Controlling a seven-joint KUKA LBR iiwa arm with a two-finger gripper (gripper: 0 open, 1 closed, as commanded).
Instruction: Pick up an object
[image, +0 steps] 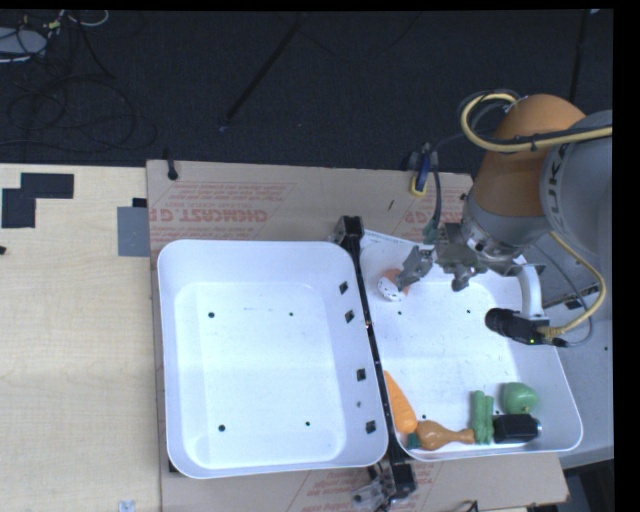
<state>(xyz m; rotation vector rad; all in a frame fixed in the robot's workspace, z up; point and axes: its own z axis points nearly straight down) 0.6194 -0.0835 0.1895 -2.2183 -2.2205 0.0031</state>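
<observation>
Your claw (437, 266) hangs with fingers spread over the right white bin (560, 395), holding nothing, just beside a small white-and-red object (389, 289) at the bin's far-left corner.

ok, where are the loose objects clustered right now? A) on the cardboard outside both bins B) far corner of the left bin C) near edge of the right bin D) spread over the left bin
C: the orange carrot, the green piece, the green round object and the black object all lie along the near edge of the right bin.
</observation>
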